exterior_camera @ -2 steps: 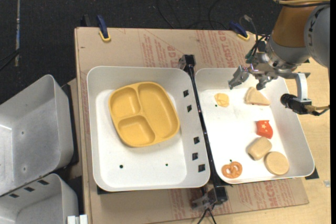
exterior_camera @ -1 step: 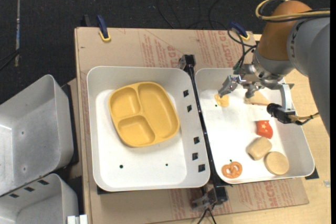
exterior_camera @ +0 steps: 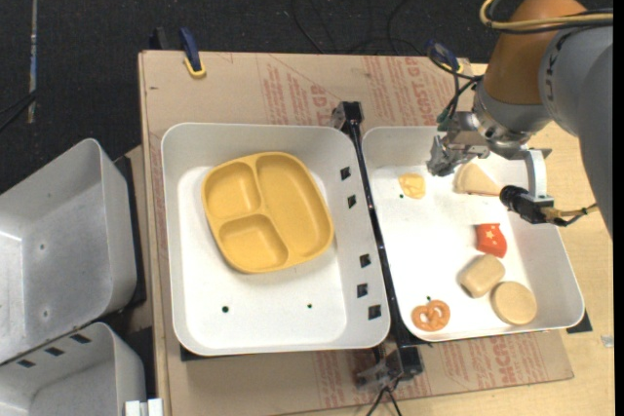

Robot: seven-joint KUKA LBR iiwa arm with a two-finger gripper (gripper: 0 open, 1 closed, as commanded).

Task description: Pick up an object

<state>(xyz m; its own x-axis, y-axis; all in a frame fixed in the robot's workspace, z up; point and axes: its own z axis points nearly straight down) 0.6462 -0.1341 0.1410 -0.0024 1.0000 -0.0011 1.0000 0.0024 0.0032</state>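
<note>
Overhead, arm (exterior_camera: 546, 54) bent down from right, gripper (exterior_camera: 444, 158) low over right bin (exterior_camera: 546, 239), grip state unclear

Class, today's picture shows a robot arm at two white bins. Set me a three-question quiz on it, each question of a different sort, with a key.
1. True or false: the yellow divided plate lies in the left bin.
2. Multiple choice: which item lies nearest the front wall of the right bin? A) pretzel B) pale wedge C) small yellow piece
3. Fill in: the end effector hangs over the ____ bin.

Key: 1 true; 2 A; 3 right.
</note>
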